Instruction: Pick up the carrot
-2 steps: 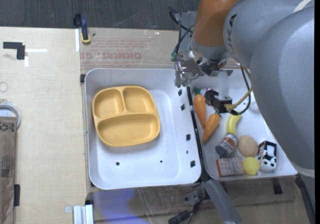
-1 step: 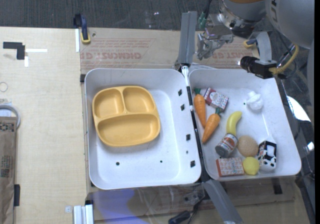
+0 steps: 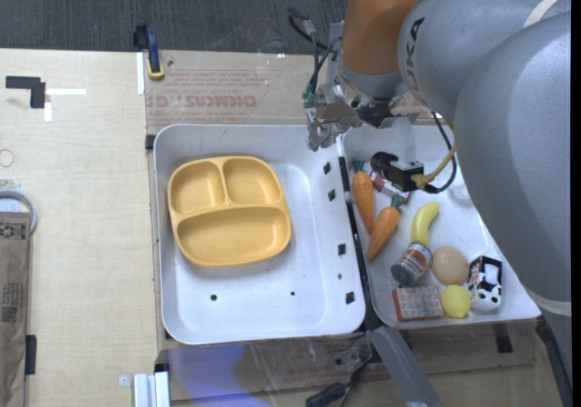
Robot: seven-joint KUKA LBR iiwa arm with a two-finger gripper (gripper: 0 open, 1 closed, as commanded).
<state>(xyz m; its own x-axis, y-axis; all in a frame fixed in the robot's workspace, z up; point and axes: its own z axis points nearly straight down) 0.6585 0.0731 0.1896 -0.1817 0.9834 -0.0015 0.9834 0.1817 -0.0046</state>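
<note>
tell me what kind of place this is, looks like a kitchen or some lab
Most likely a robot lab test bench, not a kitchen. A grey and orange arm reaches over two white bins. One holds a yellow divided plate, the other toy-like food such as carrots and a banana.

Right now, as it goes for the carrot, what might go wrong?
Two carrots lie touching near the wall between the bins, so it could grab the wrong one or nudge both. The banana and small can sit close by and might get knocked. The gripper hangs above the left bin's far rim, so it must cross that wall.
</note>
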